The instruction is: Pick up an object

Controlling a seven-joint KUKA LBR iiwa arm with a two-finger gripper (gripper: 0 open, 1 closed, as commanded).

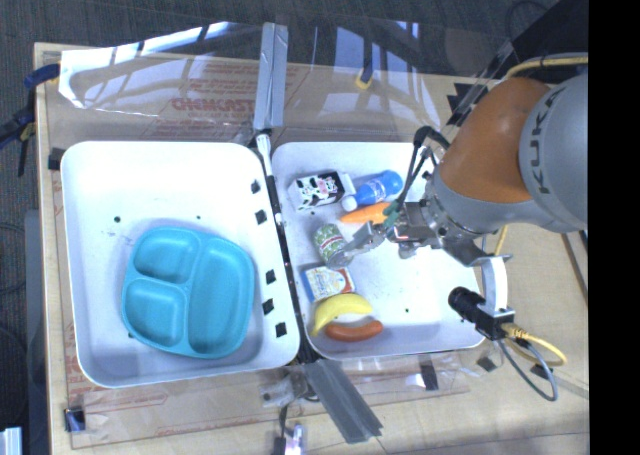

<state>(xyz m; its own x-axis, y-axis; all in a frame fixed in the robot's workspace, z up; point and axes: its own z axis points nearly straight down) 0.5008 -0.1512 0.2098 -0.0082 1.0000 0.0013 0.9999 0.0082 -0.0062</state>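
Note:
The right bin (440,318) holds several small items. A cow-patterned box (320,190) and a blue bottle (379,186) lie at its back, with an orange carrot-like piece (364,212) just in front of them. A green and white can (329,239) sits mid-left. A flat packet (323,282), a yellow banana (339,308) and a red sausage (351,331) lie near the front left. My gripper (362,240) reaches in from the right, low over the bin, its tip right beside the can and just below the carrot piece.
The left bin (100,183) carries a blue divided plate (188,289). A black-clipped divider (272,253) separates the bins. The arm's orange band (495,138) and wrist hang over the right bin's back right; a yellow cable (530,348) trails off the front right.

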